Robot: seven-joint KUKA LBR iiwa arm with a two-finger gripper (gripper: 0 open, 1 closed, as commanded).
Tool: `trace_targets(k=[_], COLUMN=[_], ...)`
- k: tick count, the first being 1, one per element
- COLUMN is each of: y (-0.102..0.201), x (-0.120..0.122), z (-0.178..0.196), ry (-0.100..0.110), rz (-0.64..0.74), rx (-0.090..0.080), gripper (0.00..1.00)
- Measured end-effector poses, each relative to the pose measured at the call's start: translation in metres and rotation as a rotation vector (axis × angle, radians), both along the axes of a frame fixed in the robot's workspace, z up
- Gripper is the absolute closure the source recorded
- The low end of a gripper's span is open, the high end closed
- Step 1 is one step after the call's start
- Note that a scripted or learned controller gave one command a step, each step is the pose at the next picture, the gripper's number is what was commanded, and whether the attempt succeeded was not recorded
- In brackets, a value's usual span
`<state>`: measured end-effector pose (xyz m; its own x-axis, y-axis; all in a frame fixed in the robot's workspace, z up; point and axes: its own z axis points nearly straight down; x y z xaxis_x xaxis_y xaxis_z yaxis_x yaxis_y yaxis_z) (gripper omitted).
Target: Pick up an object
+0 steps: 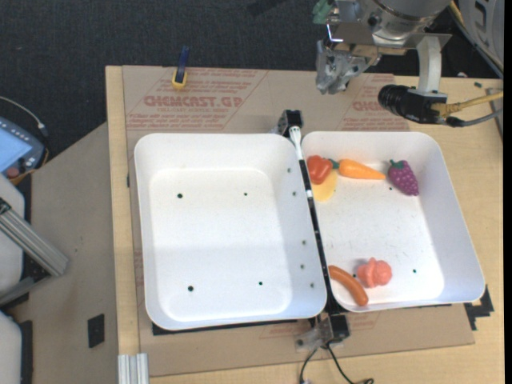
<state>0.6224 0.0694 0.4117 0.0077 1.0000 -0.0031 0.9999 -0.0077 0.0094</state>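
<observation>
Candidate items, all in the right shallow white plastic bin [448, 214]:

- Orange tapered toy carrot [362, 170], lying flat near the far wall, pointing toward the purple knobbly toy grape bunch [404, 178] just beside its tip.
- Red toy pepper with green stem [319, 168], close against the left wall, touching the pale yellow rounded toy piece [324, 189] beneath it.
- Orange-brown toy sausage [349, 285], angled along the near wall, just beside the pink lumpy toy fruit [374, 273].

Risks, judged from this layout:

- Pepper and yellow piece in contact and tight to the bin wall: likely finger strike on the wall, or two items disturbed at once.
- Sausage near the curved near rim: possible roll or slide up the wall under a closing grasp.
- Carrot round and narrow: slip out sideways probable if grasped off-centre or along its length.
- Grapes and pink fruit with uneven surfaces: poor pad contact possible.

Surroundings:

- Left shallow white plastic bin [152, 214] alongside, sharing the centre edge.
- Both bins on a brown cardboard sheet [200, 94] over the bench.

Two-finger gripper [332, 77]:

- Raised above the cardboard beyond the far rim of the right bin, well apart from every item.
- Nothing visible between the fingers; jaw state cannot be told from this angle.
</observation>
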Motion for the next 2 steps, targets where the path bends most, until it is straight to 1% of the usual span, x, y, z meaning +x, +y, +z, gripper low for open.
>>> trace_targets(k=[1, 2], y=[0.065, 0.129], x=[0.002, -0.007], z=[0.000, 0.044], ry=[0.005, 0.002], rz=[0.014, 0.016], rx=[0.005, 0.007], gripper=[1.00, 1.00])
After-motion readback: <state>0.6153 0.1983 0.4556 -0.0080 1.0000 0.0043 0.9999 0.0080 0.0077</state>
